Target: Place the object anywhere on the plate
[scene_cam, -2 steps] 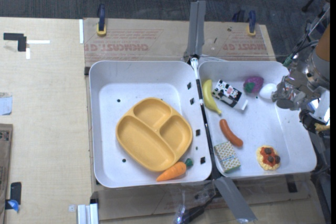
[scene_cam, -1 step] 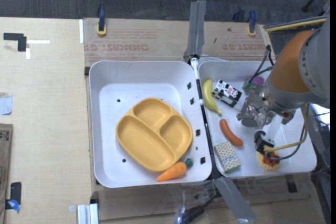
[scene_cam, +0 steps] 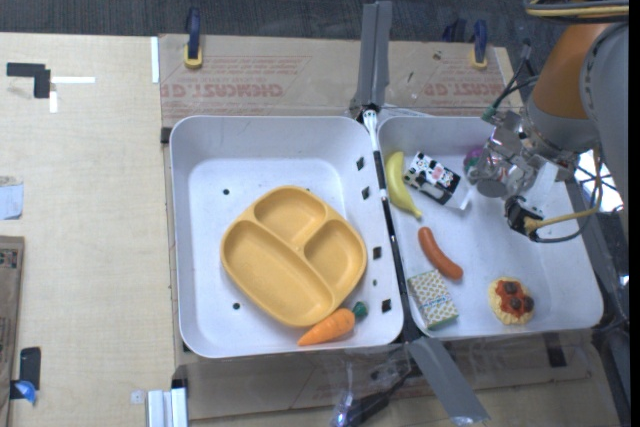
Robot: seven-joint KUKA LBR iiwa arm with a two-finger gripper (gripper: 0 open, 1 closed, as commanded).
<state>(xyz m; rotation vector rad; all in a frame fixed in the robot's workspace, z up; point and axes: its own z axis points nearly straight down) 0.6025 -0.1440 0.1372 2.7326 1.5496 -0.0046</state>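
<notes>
Two white bins on the counter. Plate [scene_cam: 293, 255] in left bin; carrot [scene_cam: 328, 326] touching its near edge. Gripper [scene_cam: 490, 170] over right bin, beside milk carton [scene_cam: 433, 177]; jaws' state: cannot tell. Carton likely light, stiff; grip across flat sides.

Wood bench [scene_cam: 80, 215] w/ 2 white bins side by side: left bin [scene_cam: 190, 245], right bin [scene_cam: 560, 295].
</notes>
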